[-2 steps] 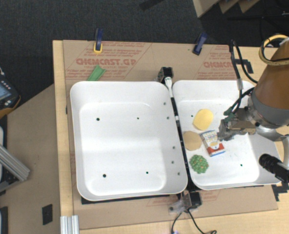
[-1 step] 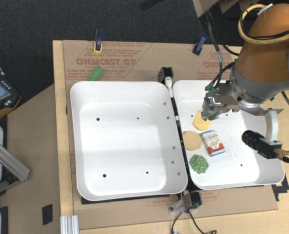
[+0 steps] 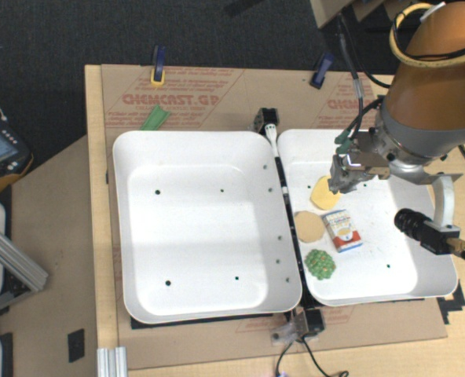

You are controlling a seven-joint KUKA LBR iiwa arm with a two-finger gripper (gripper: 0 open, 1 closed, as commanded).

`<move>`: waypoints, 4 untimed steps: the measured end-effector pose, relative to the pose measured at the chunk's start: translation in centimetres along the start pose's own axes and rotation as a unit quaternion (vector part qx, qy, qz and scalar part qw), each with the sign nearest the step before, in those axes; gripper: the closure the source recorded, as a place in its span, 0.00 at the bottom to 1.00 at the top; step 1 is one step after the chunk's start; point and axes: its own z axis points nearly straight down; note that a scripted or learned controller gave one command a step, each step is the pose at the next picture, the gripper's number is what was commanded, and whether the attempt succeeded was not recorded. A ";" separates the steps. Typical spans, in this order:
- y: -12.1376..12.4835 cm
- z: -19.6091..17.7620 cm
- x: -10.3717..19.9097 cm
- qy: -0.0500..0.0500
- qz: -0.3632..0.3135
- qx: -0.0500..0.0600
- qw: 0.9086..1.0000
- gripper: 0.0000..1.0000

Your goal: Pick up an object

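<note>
A: What is seen on the table (image 3: 99,210), taken from the left?

B: The left bin (image 3: 138,179) is shown first. In the right bin (image 3: 397,281) four items are clustered by the divider: a tan disc (image 3: 309,226), a green clump (image 3: 320,264), a small red-and-white box (image 3: 342,231) and a yellow piece (image 3: 324,195).

A: And the end effector (image 3: 344,177)?

B: It is pictured low over the right bin's upper middle, directly above the yellow piece, whose upper right edge is overlapped by it. Whether its fingers are apart or together cannot be told.

A: Which way does the target lie?

B: The yellow piece is judged nearest, just below and left of the tip; a short descent would be needed. Its long axis cannot be made out. Nothing is seen gripped.
</note>
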 end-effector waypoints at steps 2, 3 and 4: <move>0.1 -2.0 0.0 -0.001 -0.001 -0.002 1.000 1.00; -3.4 -3.4 8.3 0.002 -0.004 0.002 1.000 1.00; -3.1 -16.4 13.7 0.003 -0.003 -0.007 1.000 1.00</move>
